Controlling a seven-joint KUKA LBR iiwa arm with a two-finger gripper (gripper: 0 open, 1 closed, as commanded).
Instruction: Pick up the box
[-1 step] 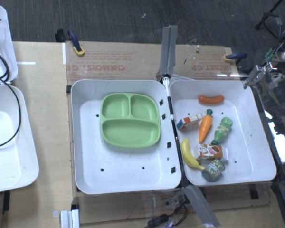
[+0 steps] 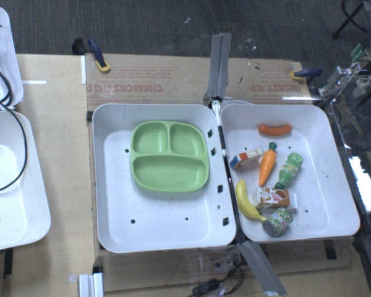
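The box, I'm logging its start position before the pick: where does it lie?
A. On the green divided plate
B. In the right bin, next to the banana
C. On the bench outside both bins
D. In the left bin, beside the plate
B: the box lies flat in the right bin, beside the banana, while the green divided plate sits in the left bin.

Even, bright overhead light, soft focus throughout. Left bin [image 2: 111, 166] white walls near blown out, little texture; green tray [image 2: 170, 156] beside its centre casts only faint shadow. Floor beyond the bin's far rim dim, grainy. Slight barrel curve at edges.
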